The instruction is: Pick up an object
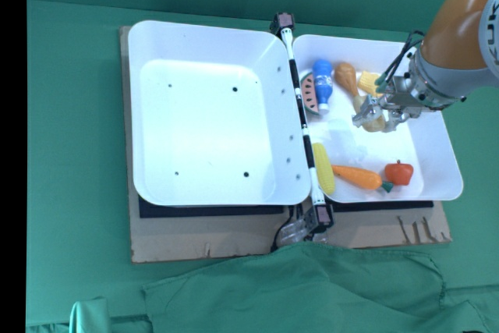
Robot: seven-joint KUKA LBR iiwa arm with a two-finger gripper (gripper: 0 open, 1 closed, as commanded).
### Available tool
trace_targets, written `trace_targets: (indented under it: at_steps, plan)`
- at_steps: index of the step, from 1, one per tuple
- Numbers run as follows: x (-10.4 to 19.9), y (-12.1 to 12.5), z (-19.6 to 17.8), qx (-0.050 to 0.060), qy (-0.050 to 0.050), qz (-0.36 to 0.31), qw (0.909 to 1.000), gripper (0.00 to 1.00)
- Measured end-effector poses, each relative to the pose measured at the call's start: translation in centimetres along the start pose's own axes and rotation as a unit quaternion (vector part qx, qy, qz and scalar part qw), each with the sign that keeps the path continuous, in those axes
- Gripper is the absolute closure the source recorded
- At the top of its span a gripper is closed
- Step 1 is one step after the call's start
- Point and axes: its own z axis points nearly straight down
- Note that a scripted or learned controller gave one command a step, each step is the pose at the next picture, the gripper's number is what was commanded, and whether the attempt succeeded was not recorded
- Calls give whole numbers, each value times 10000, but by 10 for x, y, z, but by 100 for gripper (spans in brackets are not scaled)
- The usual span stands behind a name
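Observation:
My gripper (376,121) is low in the right bin (437,160), at its middle right. It is open, with its fingers spread on either side of a small tan object (374,124) that lies on the bin floor. The wrist hides most of that object. Just behind it are a yellow corn piece (368,79) and a brown drumstick (346,77). A blue bottle (323,80) and a watermelon slice (309,90) lie further left. An orange carrot (357,177), a red pepper (398,173) and a yellow corn cob (323,168) lie along the front.
The left bin (156,51) stands beside the right one, with a black-and-white bar (300,101) along the shared edge. Both rest on a cardboard sheet (195,246). Crumpled green cloth (312,292) lies in front.

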Motion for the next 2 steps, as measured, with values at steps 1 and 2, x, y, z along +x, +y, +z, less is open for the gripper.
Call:
trace_targets:
  at_steps: [1,2]
  plan:
    - [-2,3,-44,8,4,-2,10000,100]
    - [-1,7,-110,-12,1,-6,10000,100]
